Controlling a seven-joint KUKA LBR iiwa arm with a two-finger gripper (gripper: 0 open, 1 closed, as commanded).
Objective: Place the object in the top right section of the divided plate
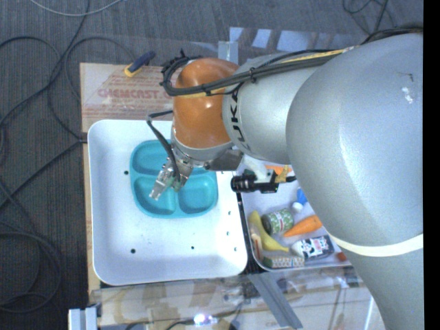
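A blue divided plate [196, 196] lies in the left white bin [117, 246], toward its upper middle. My gripper [167, 182] hangs low over the plate's centre, about where the dividers meet, and covers part of the upper sections. The orange wrist band [199, 105] and the grey arm hide the plate's upper right part. I see no object lying in the sections of the plate that show.
The right bin [256, 256] holds a banana [265, 236], a green can [278, 221], a carrot [302, 227], a small carton [315, 247] and other small items. The arm covers most of that bin. A blue-and-yellow tool [139, 63] lies on the board behind the bins.
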